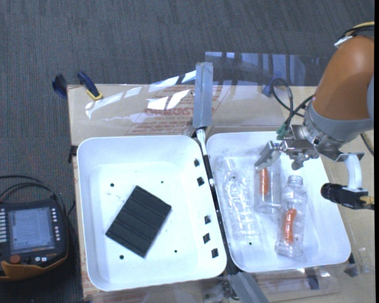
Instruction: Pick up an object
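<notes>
My claw hangs over the upper part of the right-hand shallow white bin, at the end of my grey arm with its orange band; whether it is spread or pressed together I cannot tell from this slant. Below it lie three clear plastic bottles. The clear bottle with an orange label nearest my claw lies with its long axis running up and down the view, its upper end just beneath my claw. Just to its right, the second clear bottle with an orange label lies on nearly the same axis, its neck pointing toward my wrist. The crumpled clear bottle without a label lies along the bin's left side, close by the first. In the left-hand white bin, well apart from these, a flat black ribbed rectangular block lies on a diagonal. Both bins sit side by side on the brown cardboard-topped desk, with a clear plastic sheet at the back. A grey control pendant with a screen rests on the dark carpeted floor to the left.
</notes>
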You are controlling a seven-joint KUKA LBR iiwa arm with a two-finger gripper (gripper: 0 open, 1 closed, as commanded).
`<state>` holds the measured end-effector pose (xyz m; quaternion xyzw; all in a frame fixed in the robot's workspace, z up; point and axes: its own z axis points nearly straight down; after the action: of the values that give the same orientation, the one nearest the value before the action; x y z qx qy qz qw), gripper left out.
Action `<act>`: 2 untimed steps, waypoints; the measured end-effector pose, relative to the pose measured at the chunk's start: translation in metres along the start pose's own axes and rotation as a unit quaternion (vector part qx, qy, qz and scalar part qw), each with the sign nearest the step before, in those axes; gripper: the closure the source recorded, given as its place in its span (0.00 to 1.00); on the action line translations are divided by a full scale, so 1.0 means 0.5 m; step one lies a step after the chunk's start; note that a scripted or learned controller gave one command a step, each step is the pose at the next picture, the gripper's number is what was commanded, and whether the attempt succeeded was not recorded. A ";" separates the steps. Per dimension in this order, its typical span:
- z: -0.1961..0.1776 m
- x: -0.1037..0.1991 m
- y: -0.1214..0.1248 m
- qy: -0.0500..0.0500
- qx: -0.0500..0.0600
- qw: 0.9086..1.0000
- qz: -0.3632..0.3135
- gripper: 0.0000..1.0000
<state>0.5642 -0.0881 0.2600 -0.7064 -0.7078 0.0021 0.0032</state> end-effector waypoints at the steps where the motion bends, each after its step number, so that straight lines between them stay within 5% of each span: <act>1: 0.153 0.061 -0.065 0.000 0.000 0.999 -0.048 0.00; 2: 0.171 -0.062 -0.029 0.000 -0.001 0.999 -0.035 0.00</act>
<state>0.5491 -0.1190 0.1744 -0.6814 -0.7319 0.0014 0.0029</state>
